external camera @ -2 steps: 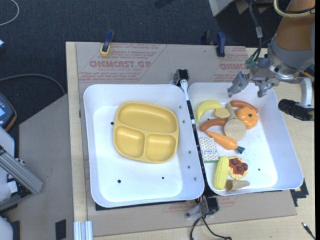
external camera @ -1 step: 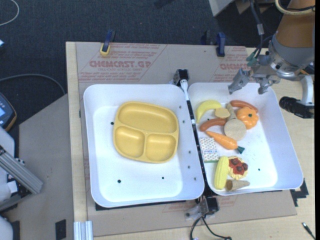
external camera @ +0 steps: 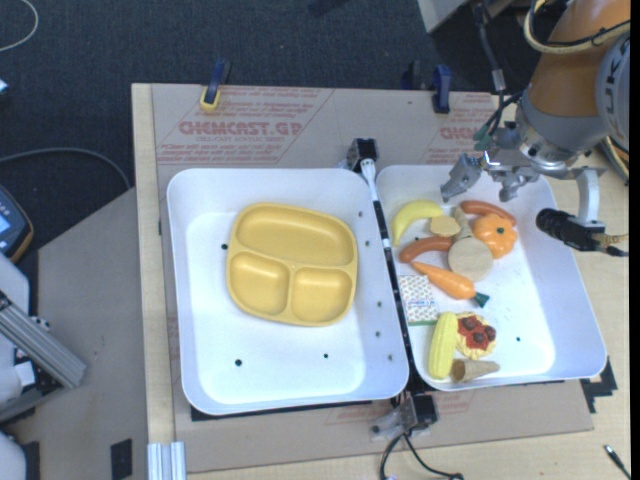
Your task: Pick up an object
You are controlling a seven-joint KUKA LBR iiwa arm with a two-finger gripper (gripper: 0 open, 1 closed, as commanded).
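Two white bins: nearest, right bin holds corn, pizza slice, carrot, banana, partly overlapped; left bin holds yellow divided plate; farthest, gripper above the pile, fingers spread, gripping nothing.

Gripper is hovering open over the far end of the right bin, nothing between its fingers. Toy food is sitting below it: banana, orange pepper, carrot, corn, pizza slice. Yellow divided plate is lying in the left bin.
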